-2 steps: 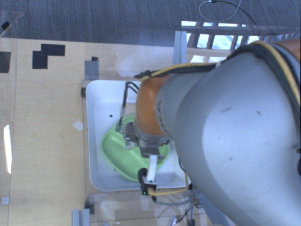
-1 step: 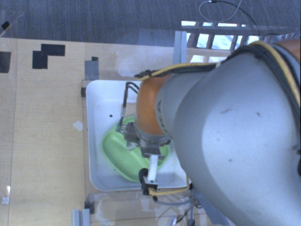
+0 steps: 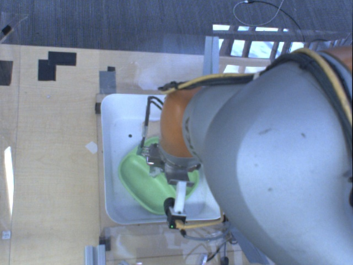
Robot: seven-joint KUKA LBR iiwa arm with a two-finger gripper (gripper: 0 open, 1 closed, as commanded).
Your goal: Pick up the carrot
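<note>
Nearest the lens: grey arm [image 3: 276, 164], huge, covering right half of frame, reaching in from right and down toward left. Orange band [image 3: 172, 127] above wrist, over middle of white bin [image 3: 113, 148]. Directly beneath wrist, tool [image 3: 165, 171], pointed down into bin, seen end-on from above. Open or closed: cannot tell, working end masked by wrist.

Green object [image 3: 137, 180], smooth, rounded, somewhat bowl-like, lying in near half of bin, close to front wall; its right part under tool. Tool touching it or just above it: cannot tell which. Small dark speck [image 3: 130, 137] on bin floor, up and left of green object, apart from it.

Whereabouts of carrot: cannot tell; right portion of bin covered by arm.

Bin seated on pale wooden bench [image 3: 49, 159]. Black block-shaped marks [image 3: 56, 64] on bench toward far left, well apart from bin. Small grey bracket [image 3: 108, 80] just beyond bin's far left corner. Grey metal post [image 3: 210, 54] upright near bin's far right corner. Dark carpet [image 3: 110, 10] beyond bench, thin cable [image 3: 263, 5] looping across it at upper right.
</note>
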